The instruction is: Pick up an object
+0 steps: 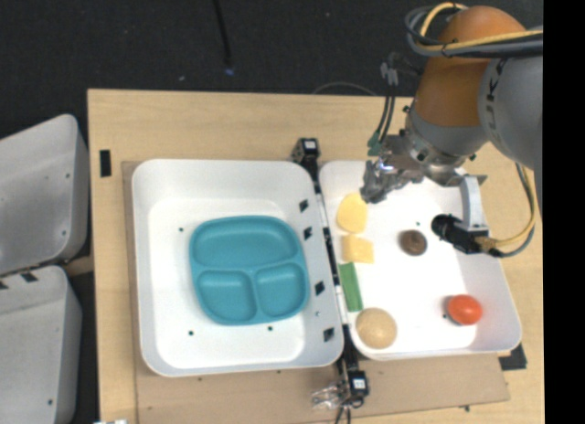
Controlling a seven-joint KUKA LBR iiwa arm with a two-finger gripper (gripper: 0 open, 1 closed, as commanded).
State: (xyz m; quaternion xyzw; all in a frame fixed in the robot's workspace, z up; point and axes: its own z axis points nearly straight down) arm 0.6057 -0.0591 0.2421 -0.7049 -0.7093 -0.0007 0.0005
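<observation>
surface point(110, 130): tan wood, carries two white bins side by side
left bin point(155, 322): teal divided tray point(247, 269) in the middle
right bin point(494, 331): near edge has beige ball point(376, 328), red ball point(464, 310), green stick point(350, 286) by the divider
mid right bin: yellow block point(358, 249), brown ball point(414, 243)
far right bin: yellow lump point(352, 213)
pincer point(377, 185): low over far left corner of right bin, just above the yellow lump; state can't be made out

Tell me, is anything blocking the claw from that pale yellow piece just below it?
Nothing visible does. The gripper hangs right above the rounded yellow piece in the right bin, with bare white floor between them. The yellow block lies just beyond it.
</observation>
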